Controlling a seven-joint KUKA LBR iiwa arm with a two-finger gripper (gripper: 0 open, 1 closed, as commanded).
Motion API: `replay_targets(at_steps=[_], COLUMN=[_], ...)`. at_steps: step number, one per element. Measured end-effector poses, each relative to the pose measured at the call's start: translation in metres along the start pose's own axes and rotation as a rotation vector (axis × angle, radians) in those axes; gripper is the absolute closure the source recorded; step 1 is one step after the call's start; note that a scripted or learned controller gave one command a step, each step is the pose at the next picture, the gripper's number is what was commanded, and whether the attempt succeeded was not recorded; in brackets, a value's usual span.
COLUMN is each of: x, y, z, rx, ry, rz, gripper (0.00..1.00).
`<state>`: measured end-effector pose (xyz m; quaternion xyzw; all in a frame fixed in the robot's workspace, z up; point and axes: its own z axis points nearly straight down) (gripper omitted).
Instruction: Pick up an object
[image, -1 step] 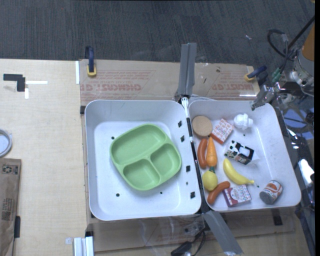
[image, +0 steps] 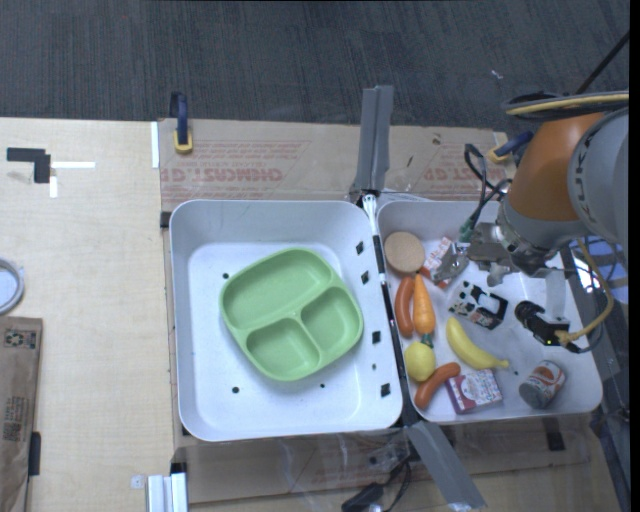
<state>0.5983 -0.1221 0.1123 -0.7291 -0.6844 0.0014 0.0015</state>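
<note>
**Hovering over the right bin**

Reaching in, I see the gripper (image: 478, 262) above the right bin (image: 590, 385); I can't tell its state. The banana (image: 470, 344) lies just below it, long axis running diagonally toward the lower right.

The scene is bright and evenly lit, with light that seems to come from above. The two white bins (image: 185, 300) are the brightest parts and look a little washed out along the rims. Shadows are soft and short; a faint one lies under the green plate (image: 290, 312) on its lower side. The dark floor at the top stays dim with little detail. Small objects in the right bin are slightly soft, and labels cannot be read. The arm (image: 575, 170) looks a bit blurred at its edge.
</note>
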Motion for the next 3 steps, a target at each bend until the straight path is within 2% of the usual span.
replay_targets(at_steps=[1, 2, 3], x=[-0.012, -0.013, 0.003], y=[-0.04, -0.04, -0.002], z=[0.02, 0.012, -0.066], rx=[-0.004, -0.003, -0.002], ry=[-0.001, -0.001, -0.001], rz=[0.041, 0.044, 0.018], gripper=[0.0, 1.0, 1.0])
